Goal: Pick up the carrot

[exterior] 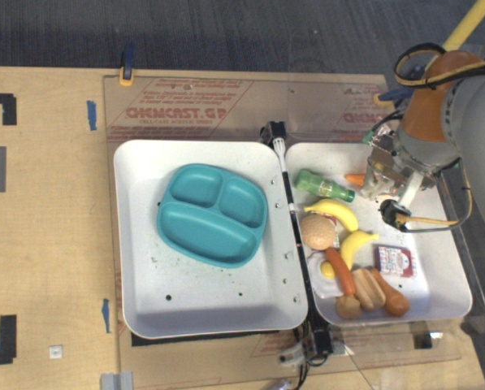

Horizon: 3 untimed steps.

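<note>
- Two white bins side by side on the table: left bin and right bin.
- In the left bin, a teal divided plate, lying flat near the middle.
- In the right bin, a heap of toy food.
- Green bottle on its side near the far left of the right bin.
- Orange carrot just beside the bottle's cap end, toward the far edge of the right bin, only a small part showing.
- Two bananas around the middle, with a round bun touching the nearer side of the first.
- Sausages and hot dogs piled at the near end, a long reddish one slanting up toward the bun.
- Small red and white packet just right of the second banana.
- Hand low over the far part of the right bin, just right of the carrot.
- Cannot tell whether released or clenched; nothing seen grasped.
</note>
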### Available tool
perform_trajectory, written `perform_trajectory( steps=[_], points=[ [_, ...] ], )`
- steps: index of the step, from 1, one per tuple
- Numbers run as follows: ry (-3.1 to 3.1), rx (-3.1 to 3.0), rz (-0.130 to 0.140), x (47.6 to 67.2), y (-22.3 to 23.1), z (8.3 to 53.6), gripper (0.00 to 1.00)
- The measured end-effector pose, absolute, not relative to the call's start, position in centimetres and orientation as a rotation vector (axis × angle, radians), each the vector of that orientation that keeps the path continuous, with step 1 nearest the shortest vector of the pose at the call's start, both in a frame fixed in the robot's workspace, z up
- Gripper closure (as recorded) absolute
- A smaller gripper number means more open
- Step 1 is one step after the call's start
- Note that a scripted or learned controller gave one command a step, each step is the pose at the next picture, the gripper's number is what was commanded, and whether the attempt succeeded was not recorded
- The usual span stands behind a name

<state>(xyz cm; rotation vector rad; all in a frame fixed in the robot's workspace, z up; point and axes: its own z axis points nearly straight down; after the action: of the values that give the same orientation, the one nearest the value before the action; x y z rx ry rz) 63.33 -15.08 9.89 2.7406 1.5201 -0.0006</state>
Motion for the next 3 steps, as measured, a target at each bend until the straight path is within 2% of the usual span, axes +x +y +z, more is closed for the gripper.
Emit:
perform_trajectory(
  steps=[1,2,3],
  points=[
    [1.52,2.742,-0.003,63.3,-15.1,9.8,0.0],
    [1.675,2.658,0.004,60.6,-17.2,8.8,0.0],
    [1.471,2.77,0.001,64.6,-15.2,8.7,0.0]
  ],
)
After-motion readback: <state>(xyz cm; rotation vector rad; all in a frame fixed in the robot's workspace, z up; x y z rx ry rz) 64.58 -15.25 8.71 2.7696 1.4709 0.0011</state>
